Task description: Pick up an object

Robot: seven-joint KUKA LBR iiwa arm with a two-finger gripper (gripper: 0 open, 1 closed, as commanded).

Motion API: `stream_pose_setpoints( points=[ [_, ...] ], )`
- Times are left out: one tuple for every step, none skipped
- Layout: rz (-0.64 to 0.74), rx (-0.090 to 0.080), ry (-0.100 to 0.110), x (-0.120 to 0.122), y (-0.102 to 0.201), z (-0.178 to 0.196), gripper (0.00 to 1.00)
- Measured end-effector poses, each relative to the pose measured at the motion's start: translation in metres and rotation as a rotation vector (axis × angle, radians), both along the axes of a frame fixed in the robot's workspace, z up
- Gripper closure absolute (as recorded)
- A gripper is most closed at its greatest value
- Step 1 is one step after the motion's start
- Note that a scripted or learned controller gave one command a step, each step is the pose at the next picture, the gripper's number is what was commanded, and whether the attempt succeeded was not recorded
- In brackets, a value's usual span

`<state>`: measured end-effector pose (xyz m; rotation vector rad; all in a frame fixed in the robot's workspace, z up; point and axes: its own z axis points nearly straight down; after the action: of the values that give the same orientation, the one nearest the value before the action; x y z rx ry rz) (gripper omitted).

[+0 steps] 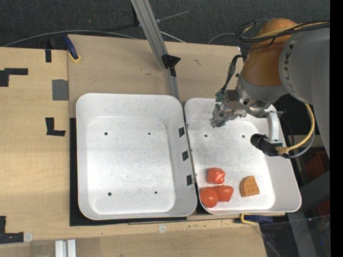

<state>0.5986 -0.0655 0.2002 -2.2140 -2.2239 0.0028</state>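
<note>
Three small glossy red lumps (216, 187) are clustering at the near-left corner of the right white shallow bin (284, 194), with a ridged orange biscuit-shaped piece (249, 186) lying just beside them. Open floor is stretching behind them toward the far rim, where the hand (218, 118) is hovering; its state I cannot tell.

Three red pieces (216, 186) and an orange block (249, 186) crowd the right bin's (236, 143) near edge.
</note>
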Motion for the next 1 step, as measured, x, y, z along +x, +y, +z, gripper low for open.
stream_pose_setpoints(
  points=[
    [0.001, 0.001, 0.0, -0.015, 0.0453, 0.0018, 1.0]
  ],
)
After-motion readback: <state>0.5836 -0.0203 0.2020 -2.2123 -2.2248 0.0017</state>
